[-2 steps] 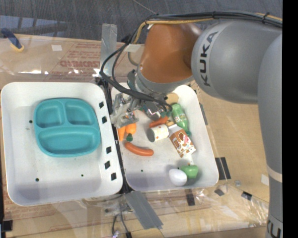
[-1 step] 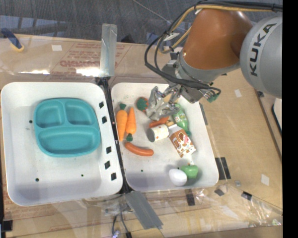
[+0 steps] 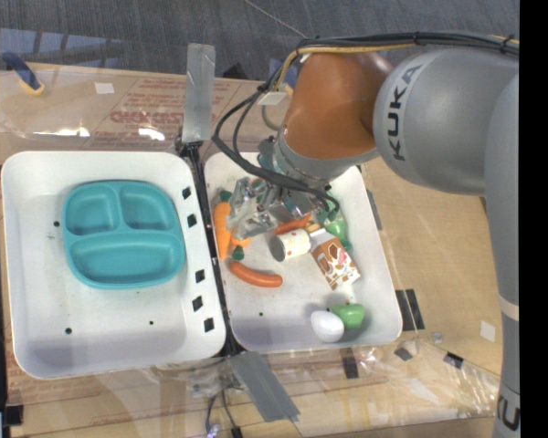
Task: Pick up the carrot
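Bench covered in cardboard and tape, grey carpet behind. Two white bins sitting side by side. Left bin is holding a teal divided tray. Right bin is holding the clutter: carrot lying along the left wall, near the divider; a red-orange sausage lying just below it; a small carton to the right; a white egg touching a green piece near the front wall. Arm is reaching in from the right, gripper hanging low over the bin's middle, just right of the carrot. Cannot tell how its jaws are standing; the metalwork is blurring into the clutter. Nothing is visibly in its grasp.
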Robot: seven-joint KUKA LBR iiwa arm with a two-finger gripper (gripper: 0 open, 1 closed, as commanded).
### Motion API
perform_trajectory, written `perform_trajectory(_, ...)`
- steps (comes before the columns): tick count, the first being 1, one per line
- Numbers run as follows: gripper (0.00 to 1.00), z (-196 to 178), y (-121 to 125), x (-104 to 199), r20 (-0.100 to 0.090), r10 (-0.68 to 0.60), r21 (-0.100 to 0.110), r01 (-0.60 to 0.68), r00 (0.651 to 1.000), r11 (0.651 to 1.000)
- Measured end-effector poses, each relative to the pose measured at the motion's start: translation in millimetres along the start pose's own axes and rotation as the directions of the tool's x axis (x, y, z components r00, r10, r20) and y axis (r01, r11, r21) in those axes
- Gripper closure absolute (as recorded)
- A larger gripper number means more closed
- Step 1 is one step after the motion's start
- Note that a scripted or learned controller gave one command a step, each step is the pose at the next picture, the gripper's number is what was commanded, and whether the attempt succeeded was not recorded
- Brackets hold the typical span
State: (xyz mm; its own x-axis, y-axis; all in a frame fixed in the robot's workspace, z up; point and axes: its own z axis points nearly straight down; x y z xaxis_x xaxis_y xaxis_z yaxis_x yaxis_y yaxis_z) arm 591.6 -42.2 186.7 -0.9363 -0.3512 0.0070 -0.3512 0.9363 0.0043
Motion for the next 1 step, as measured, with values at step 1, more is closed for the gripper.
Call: perform_trajectory(1,1.00,-0.3,106.3,-19.0,0.001,-0.183,0.000,0.183,0.983,0.983)
